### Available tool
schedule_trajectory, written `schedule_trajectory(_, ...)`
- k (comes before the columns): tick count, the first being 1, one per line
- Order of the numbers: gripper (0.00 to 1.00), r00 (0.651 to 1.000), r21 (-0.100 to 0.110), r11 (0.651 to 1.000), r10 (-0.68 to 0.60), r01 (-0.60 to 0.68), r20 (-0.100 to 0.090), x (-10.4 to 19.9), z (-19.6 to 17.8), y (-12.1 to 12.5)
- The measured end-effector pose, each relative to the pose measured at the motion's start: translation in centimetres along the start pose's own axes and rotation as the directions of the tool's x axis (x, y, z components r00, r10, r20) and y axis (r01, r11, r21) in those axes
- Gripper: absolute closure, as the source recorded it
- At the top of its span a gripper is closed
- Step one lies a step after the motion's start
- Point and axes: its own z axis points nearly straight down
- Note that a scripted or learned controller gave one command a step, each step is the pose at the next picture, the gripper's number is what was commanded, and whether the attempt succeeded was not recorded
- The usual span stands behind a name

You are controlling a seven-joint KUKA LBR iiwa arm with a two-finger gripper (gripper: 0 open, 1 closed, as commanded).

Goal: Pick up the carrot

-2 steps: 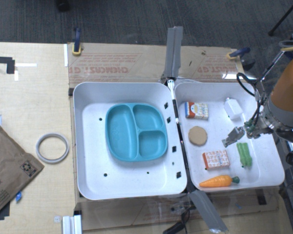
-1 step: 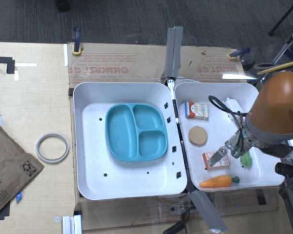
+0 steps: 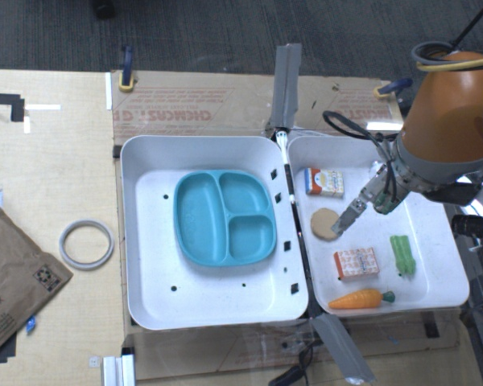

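- Blue divided plate [image 3: 224, 217], left bin: no part in the task.
- Gripper [image 3: 344, 219], centre-right of frame, above the tan disc [image 3: 325, 224]; opening cannot be judged; nothing seen held.
- Carrot [image 3: 357, 299], lower right, against the right bin's [image 3: 443, 300] front wall: not yet picked up; approach, grasp and lift all remain.

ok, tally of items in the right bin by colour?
Orange: 1, the carrot
Green: 1, a green piece
Tan: 1, a round disc
Red and white: 2, an upper box and a lower box
Total: 5
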Motion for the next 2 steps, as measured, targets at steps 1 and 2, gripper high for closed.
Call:
schedule_trajectory(1, 0.0, 0.995, 0.002, 0.995, 0.104, -0.104, -0.001, 4.8, 3.0, -1.8)
schedule_trajectory(2, 0.0, 0.998, 0.0, 0.998, -0.068, 0.068, 0.001, 4.9, 1.8, 4.6)
